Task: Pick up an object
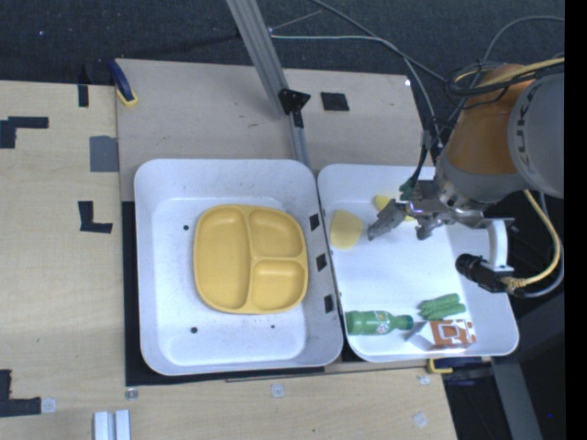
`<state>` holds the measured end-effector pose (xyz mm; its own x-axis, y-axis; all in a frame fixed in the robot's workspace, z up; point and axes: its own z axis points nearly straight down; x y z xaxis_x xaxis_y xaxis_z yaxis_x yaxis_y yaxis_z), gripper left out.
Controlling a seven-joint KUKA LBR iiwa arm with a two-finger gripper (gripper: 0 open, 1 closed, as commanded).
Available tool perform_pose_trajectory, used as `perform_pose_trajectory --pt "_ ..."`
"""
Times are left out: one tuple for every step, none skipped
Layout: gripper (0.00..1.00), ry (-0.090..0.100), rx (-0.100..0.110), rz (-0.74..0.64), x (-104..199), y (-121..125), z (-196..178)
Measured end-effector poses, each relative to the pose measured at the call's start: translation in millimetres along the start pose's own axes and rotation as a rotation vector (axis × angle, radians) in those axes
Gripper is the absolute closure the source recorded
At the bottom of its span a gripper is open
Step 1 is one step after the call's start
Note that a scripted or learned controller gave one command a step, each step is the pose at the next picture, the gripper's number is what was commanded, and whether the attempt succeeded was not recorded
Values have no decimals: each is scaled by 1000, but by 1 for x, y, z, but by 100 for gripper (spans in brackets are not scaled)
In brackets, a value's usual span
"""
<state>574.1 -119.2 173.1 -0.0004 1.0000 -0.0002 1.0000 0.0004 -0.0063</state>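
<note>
The left bin point(151, 273) holds a yellow divided tray point(249, 258). In the right bin point(477, 291), right of centre, the gripper point(404, 220) hangs with fingers apart, holding nothing. A pale yellow lump point(345, 229) lies just left; a green bottle point(376, 321), label unreadable, lies along the lower edge.

A tray point(249, 270) lies in the left bin point(160, 246). In the right bin point(477, 328), a bottle point(378, 322) lies near the front, with a carton point(450, 334) to its right.
</note>
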Motion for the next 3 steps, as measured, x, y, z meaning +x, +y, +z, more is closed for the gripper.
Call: perform_pose_trajectory --pt "0 0 -1 -1 5 3 45" --pt "100 0 -3 -2 5 3 33" --pt "100 -1 -10 0 -2 0 -27"
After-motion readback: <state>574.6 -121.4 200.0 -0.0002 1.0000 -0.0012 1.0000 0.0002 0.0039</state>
